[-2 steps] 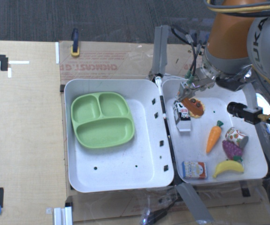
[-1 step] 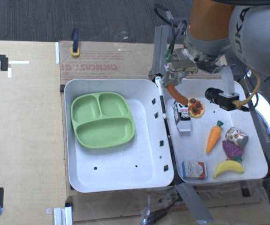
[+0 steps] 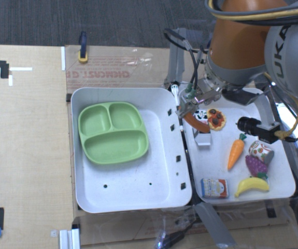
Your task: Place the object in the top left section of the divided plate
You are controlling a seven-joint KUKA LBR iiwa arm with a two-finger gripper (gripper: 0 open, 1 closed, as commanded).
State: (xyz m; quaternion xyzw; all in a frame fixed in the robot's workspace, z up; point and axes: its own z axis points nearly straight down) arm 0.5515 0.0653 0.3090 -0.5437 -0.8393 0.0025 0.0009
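At centre-right, the gripper (image 3: 194,104) (finger state cannot be told) is seen over a brown sausage toy (image 3: 196,123); a missed grasp is risked beside the bin wall.

The pale wooden bench (image 3: 24,154) bears two shallow white bins side by side, the left bin (image 3: 133,191) and the right bin (image 3: 286,185) touching along their inner rims, with a sheet of cardboard (image 3: 123,69) lying flat under their far edges, an orange-and-blue clamp (image 3: 83,50) gripping its far left corner.
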